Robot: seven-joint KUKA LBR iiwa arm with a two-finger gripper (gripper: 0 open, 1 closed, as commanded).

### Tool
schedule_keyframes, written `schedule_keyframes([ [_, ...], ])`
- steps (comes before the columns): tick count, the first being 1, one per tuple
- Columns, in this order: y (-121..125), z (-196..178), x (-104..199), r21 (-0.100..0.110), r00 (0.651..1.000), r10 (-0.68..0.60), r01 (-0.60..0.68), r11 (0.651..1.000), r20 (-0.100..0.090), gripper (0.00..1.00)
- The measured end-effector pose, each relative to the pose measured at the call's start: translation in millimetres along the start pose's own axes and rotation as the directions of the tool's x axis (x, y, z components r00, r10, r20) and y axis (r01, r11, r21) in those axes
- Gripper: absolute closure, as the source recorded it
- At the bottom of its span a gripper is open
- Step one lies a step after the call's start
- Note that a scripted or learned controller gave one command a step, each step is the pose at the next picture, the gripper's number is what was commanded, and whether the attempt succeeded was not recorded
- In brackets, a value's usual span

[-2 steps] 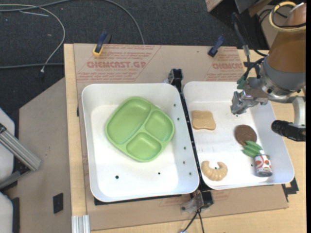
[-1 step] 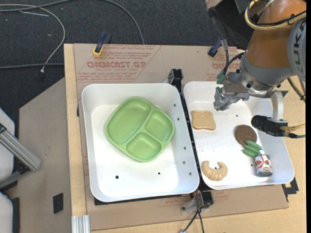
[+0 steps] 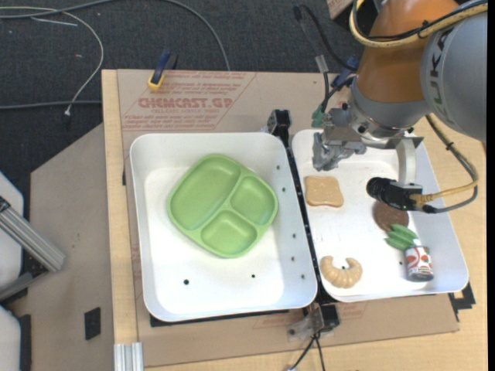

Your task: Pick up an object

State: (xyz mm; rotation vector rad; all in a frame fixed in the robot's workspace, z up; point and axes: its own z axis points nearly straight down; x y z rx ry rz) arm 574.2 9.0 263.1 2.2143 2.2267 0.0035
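My gripper (image 3: 331, 154) hangs over the far left corner of the right bin (image 3: 445, 273), just above and behind a slice of toast (image 3: 323, 192). The toast lies flat by the bin's left wall and nothing is held. A tan croissant (image 3: 341, 271) rests near the bin's front. A brown disc (image 3: 389, 216), a green leafy piece (image 3: 401, 236) and a small red and white can (image 3: 418, 263) sit together at the right. The arm's orange band and grey body cover the far part of this bin.
The left bin (image 3: 155, 261) holds a green divided plate (image 3: 223, 205) in its middle. A black fitting with a yellow cable (image 3: 390, 192) hangs from the arm over the right bin. Black clamps (image 3: 279, 120) sit between the bins at the back.
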Motion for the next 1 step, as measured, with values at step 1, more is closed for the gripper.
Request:
schedule_keyframes([
  [1, -1.0, 22.3, 47.8, 0.008, 1.0, 0.002, -0.002, 1.0, -0.001, 1.0],
])
